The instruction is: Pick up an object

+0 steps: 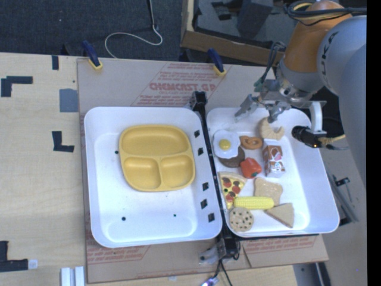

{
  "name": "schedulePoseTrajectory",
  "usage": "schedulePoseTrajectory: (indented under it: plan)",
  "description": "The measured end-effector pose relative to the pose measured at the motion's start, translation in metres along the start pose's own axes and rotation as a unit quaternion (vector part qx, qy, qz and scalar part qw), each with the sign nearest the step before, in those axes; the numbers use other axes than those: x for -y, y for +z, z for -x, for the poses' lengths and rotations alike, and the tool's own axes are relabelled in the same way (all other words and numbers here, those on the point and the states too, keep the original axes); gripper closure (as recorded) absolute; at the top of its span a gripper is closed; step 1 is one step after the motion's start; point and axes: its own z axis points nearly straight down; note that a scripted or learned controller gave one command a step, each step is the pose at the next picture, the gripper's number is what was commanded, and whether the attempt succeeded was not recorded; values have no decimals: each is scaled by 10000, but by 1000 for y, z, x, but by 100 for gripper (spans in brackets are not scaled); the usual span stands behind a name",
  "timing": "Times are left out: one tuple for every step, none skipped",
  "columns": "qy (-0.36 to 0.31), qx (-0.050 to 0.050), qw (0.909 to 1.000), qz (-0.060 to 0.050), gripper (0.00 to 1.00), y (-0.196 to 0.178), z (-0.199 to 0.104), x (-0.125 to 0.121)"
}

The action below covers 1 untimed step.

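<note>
Camera view: gripper [266, 109] sits over the back of the right bin [324, 183], fingers spread apart, nothing between them. Closest item is the tan bread-like piece [271, 128], just below the fingertips; can't tell if they touch. Rest of the toy food is untouched on the bin floor: fried egg [225, 143], red pepper [250, 167], corn [253, 203], cookie [241, 220]. Left bin [98, 177] holds the yellow tray [157, 157]. Pick not made yet; descent, close and lift all remain, by my read.
</note>
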Motion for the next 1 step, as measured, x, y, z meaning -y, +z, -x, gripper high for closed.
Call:
schedulePoseTrajectory:
  plan:
    - [39, 2, 10000, -48, 0, 95, 76, 30]
